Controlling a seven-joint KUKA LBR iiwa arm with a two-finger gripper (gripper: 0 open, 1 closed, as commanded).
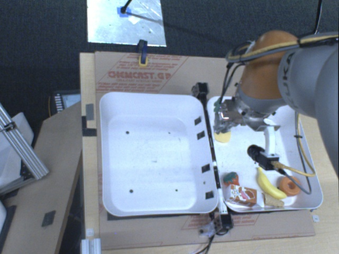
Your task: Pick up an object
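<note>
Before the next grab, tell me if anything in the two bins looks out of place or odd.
Nothing looks spilled or broken. The load is lopsided, though: the banana, the orange ring and the snack packet crowd the near end of the right bin. The hand hangs over a pale yellow piece by the divider.

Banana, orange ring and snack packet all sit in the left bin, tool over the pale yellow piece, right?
Wrong bin. In the camera view the yellow banana, orange ring and red-and-white snack packet lie in the right white bin; the tool is over the pale yellow piece.

Two bins side by side, banana [266, 182] in right bin [312, 194], left bin [153, 147] beside it
</note>
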